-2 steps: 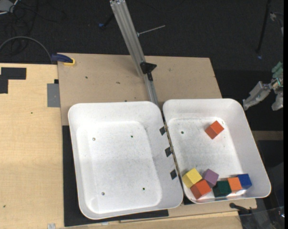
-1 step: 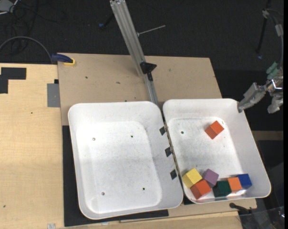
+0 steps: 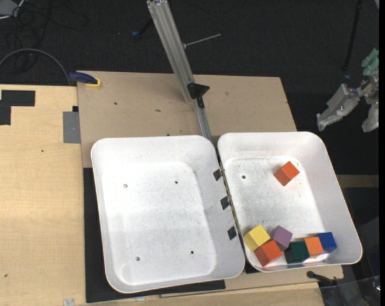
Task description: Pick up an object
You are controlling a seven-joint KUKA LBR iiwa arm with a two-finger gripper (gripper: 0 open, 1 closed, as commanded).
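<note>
White bins are set side by side; an orange cube [image 3: 286, 173] lies alone near the right bin's [image 3: 320, 146] far edge, other blocks [image 3: 288, 244] clustered at its near edge. The gripper [image 3: 336, 111] is held off beyond the far right corner, its state not discernible. The approach is not yet begun; a descent over one block is called for.

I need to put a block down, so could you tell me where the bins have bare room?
The left bin has bare floor wall to wall. In the right bin, the back and left are free around the lone orange block. Its front right corner is crowded with a cluster of blocks.
</note>
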